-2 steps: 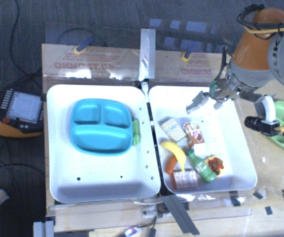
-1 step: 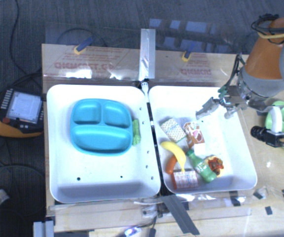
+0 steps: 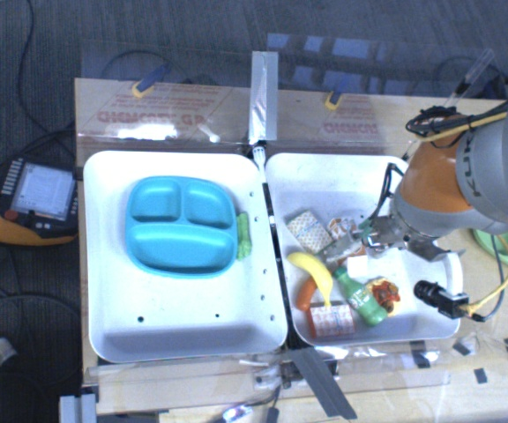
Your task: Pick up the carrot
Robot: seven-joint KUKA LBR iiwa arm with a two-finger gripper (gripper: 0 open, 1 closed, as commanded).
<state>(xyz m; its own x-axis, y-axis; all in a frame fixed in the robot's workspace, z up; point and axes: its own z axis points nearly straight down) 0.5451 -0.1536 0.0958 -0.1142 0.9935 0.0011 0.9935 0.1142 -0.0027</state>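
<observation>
Left bin (image 3: 104, 263): blue divided plate (image 3: 182, 225) sits in the upper middle, with a green item (image 3: 243, 234) touching its 3 o'clock edge, against the bin's right wall.

Right bin (image 3: 324, 170): clutter is bunched in the lower half. The carrot (image 3: 304, 294) lies near the left wall, at about 8 o'clock in the bin, orange, partly tucked under the banana (image 3: 316, 274), which crosses it on its 1 o'clock side. A red-labelled can (image 3: 331, 322) lies just at 4 o'clock of the carrot. A green bottle (image 3: 356, 294) sits right of the banana, a red-and-yellow item (image 3: 384, 293) beside it. A patterned packet (image 3: 308, 230) is at 12 o'clock of the banana.

The pincer (image 3: 353, 241) is low over the pile at bin centre, at 2 o'clock of the carrot and apart from it. Can't tell how wide it's open or whether it grips anything; too cluttered. The arm (image 3: 452, 179) enters from 3 o'clock.
</observation>
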